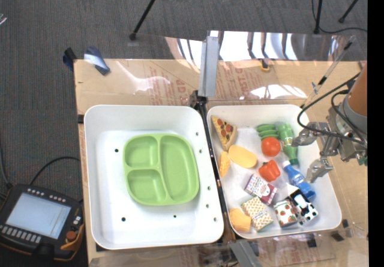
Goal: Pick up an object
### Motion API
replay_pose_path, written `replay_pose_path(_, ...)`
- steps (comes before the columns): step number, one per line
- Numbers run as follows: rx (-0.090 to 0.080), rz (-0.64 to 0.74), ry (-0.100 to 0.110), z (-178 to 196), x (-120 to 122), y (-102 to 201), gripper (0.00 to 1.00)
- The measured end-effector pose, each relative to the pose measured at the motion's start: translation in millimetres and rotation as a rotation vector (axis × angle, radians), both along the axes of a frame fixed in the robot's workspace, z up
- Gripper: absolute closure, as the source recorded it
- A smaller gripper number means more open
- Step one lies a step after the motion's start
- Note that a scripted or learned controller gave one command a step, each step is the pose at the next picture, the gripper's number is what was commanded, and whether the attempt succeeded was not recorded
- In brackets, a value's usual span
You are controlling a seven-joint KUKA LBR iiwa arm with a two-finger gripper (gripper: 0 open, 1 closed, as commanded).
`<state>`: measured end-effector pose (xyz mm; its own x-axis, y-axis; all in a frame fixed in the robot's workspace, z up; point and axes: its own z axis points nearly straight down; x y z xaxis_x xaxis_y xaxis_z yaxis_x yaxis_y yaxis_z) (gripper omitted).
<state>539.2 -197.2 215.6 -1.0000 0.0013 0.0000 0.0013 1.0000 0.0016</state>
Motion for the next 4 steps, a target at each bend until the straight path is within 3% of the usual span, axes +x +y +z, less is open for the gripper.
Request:
replay_pose_path(1, -0.001, -0.218, -0.002, -116.0, -24.0, 25.0, 0.0)
replay_pose_path(2, 0.001, -0.214, 0.001, -128.7, -53.9, 106.0, 0.0)
replay_pose_path(3, -0.001, -0.392, -0.002, -127.9, 60.2, 99.6, 0.0)
replay_pose_path(4, -0.004, -0.37, 0.003, -128.9, -31.8, 21.5, 0.0)
